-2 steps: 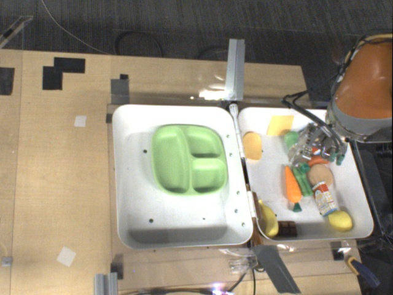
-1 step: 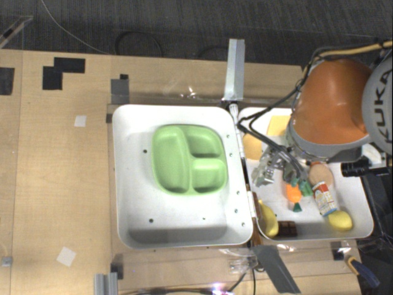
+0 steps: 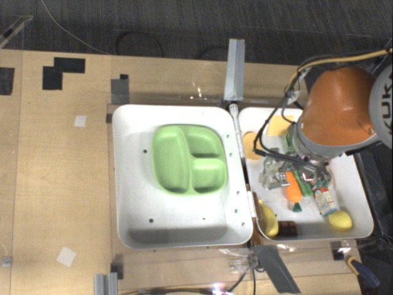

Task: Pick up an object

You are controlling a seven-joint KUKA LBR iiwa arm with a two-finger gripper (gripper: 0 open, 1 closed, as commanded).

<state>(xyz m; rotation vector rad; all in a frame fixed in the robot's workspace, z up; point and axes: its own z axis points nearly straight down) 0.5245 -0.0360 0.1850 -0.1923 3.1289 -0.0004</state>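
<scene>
Gripper (image 3: 288, 176): lowered among right bin (image 3: 362, 223) clutter for a pick; its grasp state cannot be told.
Carrot (image 3: 294, 191): lain just beneath, likely targeted.

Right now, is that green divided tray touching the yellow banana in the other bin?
Apart. The camera view shows the green tray lying in the left bin, while the banana sits in the right bin, beyond the rims between them.

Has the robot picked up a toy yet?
Not that I can see. The gripper is down in the right bin, just above the carrot. The lemon and banana lie untouched. Grabbing and lifting something is what's left.
</scene>
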